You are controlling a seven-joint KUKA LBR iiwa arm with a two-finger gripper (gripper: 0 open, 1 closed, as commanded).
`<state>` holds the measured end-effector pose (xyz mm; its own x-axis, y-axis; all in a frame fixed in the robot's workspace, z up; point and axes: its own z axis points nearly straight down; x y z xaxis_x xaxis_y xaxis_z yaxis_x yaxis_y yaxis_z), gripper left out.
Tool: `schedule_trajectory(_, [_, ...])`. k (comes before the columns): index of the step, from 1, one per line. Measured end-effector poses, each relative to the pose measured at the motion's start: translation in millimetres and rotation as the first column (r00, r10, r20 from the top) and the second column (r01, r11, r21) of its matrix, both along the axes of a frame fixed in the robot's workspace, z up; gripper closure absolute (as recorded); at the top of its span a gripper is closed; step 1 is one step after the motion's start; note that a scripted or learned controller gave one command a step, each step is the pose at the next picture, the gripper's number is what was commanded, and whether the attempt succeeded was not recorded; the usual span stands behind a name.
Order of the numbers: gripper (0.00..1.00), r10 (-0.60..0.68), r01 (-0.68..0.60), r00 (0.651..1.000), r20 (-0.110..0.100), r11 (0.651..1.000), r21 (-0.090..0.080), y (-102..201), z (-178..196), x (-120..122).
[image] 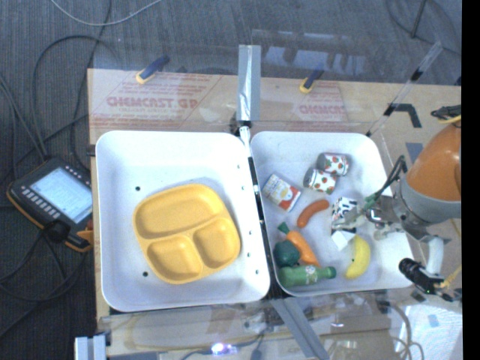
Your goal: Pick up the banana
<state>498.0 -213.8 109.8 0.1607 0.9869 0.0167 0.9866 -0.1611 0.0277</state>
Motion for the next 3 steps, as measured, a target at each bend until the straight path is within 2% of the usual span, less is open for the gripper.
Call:
schedule_trajectory(1, [0.0, -0.245, 0.245, 0.969, -0.016, 0.969, -0.012, 85, -20, -9])
schedule_trajectory(2, [0.0, -0.13, 0.13, 0.991, -0.021, 0.991, -0.013, 30, -21, -11])
schedule_trajectory(3, [0.0, -0.172, 0.172, 0.985, -0.022, 0.985, -0.006, 18, -21, -9])
